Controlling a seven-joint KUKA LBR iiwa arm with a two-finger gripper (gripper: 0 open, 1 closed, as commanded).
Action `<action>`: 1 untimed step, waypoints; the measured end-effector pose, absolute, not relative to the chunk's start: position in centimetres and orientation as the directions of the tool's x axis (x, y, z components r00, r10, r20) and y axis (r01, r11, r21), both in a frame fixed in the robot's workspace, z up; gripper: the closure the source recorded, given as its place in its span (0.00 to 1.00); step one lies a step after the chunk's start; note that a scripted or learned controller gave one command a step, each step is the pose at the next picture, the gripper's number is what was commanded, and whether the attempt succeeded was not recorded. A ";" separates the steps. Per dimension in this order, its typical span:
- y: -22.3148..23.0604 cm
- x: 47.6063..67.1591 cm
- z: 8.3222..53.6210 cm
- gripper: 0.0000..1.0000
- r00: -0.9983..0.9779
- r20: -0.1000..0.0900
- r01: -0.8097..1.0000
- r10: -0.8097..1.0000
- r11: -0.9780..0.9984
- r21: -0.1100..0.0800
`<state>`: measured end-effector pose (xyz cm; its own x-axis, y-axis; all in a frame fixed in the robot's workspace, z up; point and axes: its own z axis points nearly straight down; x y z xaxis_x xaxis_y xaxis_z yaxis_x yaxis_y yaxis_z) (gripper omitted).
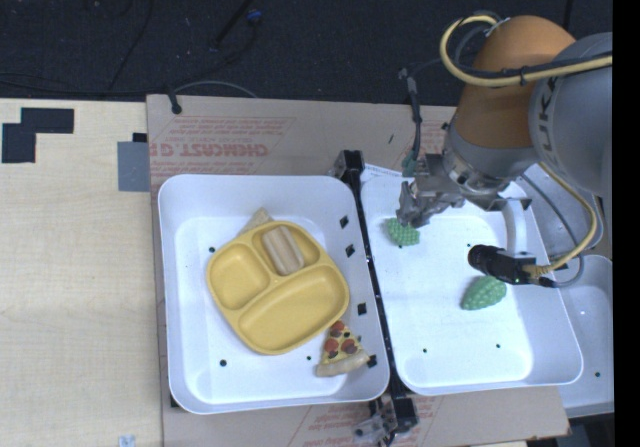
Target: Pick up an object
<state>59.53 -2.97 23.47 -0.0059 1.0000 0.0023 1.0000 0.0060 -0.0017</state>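
Gripper (408, 218) points down into the right bin (560, 360), at the end of a grey arm (585, 105) that comes in from the right side of the view. An orange band (520, 55) sits high on the arm, and below it the arm bends down to the wrist. It is not clear if the gripper is open or closed.

Just under the tip lies a small green toy (403, 233), on the white floor. The tip is right over it and may be touching it; that is too hard to see. Nothing can be seen held.

Just beside the gripper, toward the view's left, runs the middle wall (362, 245) where the two bins meet. The far wall of the right bin is close too. On the near side of the gripper the floor is bare and wide.

A bigger green toy (484, 293) lies well apart, nearer the camera and off to the view's right.

Past the middle wall, the left bin (185, 335) holds a yellow plate (285, 310) with three parts. A tan roll (283, 250) lies in one small part. A pizza slice (340, 350) lies beside the plate, by the middle wall.
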 end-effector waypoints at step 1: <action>2.1 59.3 24.3 1.00 -0.005 0.000 1.000 1.000 0.005 -0.002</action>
<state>59.25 2.11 24.29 -0.0048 1.0000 0.0002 1.0000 0.0048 -0.0016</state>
